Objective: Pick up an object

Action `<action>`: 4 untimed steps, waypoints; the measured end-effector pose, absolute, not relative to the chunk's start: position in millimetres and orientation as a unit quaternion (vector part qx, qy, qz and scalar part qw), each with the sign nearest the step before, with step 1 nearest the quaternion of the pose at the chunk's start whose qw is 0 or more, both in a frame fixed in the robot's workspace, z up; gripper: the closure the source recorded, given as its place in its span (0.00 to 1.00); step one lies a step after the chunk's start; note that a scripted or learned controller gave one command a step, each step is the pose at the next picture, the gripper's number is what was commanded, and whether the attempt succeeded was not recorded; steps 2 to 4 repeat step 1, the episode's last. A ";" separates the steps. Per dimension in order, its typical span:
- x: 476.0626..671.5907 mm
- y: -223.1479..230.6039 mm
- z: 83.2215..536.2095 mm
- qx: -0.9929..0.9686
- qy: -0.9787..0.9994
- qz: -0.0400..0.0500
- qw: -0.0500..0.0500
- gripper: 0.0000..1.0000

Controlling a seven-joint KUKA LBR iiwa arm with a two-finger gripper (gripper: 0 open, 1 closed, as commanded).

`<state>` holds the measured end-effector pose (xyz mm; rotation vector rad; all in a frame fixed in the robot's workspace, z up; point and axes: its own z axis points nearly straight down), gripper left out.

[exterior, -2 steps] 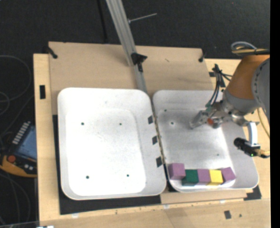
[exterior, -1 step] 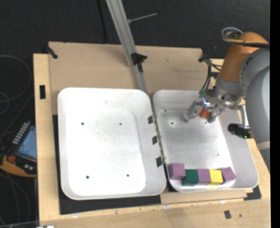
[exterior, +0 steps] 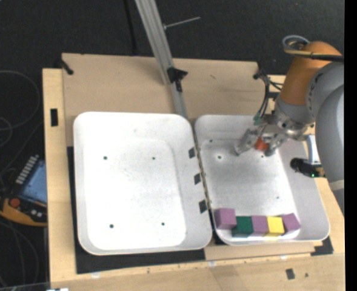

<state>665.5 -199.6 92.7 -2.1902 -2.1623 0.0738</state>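
A small orange-red object point(exterior: 262, 143) sits between the fingers of the gripper point(exterior: 258, 144), over the far part of the right bin point(exterior: 299, 187). The fingers are closed on this object from either side. Whether the object rests on the bin floor or is lifted off it cannot be told from this view.

The gripper hangs from the grey arm point(exterior: 326, 120), which enters from the right. The orange band point(exterior: 299, 80) sits just above the wrist. Thin cables run down alongside the wrist toward the gripper.

Along the near wall of the right bin lies a row of blocks, touching or nearly touching one another. From left to right: a purple block point(exterior: 225, 217), a green block point(exterior: 243, 225), a second purple block point(exterior: 260, 224), a yellow block point(exterior: 276, 225) and a third purple block point(exterior: 291, 222). This row is well apart from the gripper.

The left bin point(exterior: 136, 180) stands directly beside the right bin, and their inner edges meet. A few small dark dots mark its floor.

Both bins rest on a tan wooden bench point(exterior: 123, 80). A slanted metal post point(exterior: 157, 35) rises from the far side of the bench between the bins. On the dark floor to the left lie loose cables point(exterior: 8, 126) and a handheld controller point(exterior: 26, 190).
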 end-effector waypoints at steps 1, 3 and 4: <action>648.0 -196.9 116.5 -0.708 -0.707 0.001 0.000 0.00; 648.0 -196.9 116.5 -0.708 -0.707 0.001 0.000 0.00; 648.0 -196.9 116.5 -0.708 -0.707 0.001 0.000 0.00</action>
